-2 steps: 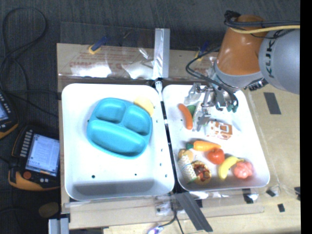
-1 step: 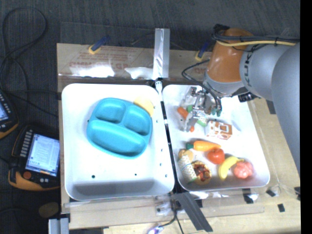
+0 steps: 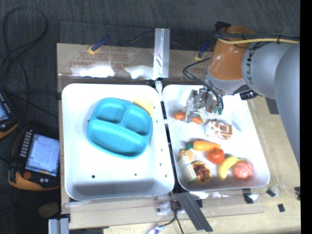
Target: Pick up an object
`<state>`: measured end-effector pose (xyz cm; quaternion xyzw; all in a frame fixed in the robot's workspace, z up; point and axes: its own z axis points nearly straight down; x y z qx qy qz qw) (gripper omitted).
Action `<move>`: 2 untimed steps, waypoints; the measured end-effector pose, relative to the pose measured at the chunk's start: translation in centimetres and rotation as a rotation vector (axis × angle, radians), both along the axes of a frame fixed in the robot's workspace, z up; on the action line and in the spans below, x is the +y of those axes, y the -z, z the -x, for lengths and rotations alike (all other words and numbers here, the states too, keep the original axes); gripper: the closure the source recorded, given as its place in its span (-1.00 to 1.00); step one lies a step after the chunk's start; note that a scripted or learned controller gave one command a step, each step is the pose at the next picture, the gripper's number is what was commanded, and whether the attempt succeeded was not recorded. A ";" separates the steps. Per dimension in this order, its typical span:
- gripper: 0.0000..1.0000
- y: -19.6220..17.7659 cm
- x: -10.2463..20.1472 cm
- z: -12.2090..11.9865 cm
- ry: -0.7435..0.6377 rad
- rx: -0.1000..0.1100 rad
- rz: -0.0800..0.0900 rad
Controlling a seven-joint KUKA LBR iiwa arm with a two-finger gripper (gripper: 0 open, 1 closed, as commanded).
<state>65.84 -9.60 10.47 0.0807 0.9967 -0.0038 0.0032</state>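
My gripper (image 3: 202, 107) reaches down into the far left part of the right bin (image 3: 253, 130). It hangs right over a small orange item (image 3: 181, 115), whose ends stick out at its left and lower side. A white box with orange print (image 3: 219, 129) lies just to the gripper's near right. Nearer the front lie an orange carrot (image 3: 205, 145), a red tomato (image 3: 215, 155), a yellow banana (image 3: 226, 166), a pink-red fruit (image 3: 243, 168) and a brown bun-like toy (image 3: 195, 168).
The left bin (image 3: 78, 174) holds a blue divided plate (image 3: 119, 126) with a yellow piece (image 3: 144, 105) at its far right corner. A ridge (image 3: 165, 130) separates the two bins. The grey arm (image 3: 273, 67) enters from the right, above the right bin's far edge.
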 end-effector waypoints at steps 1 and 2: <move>1.00 -8.0 3.2 0.4 0.579 0.001 -0.007; 1.00 -7.8 9.8 0.1 0.983 0.001 -0.006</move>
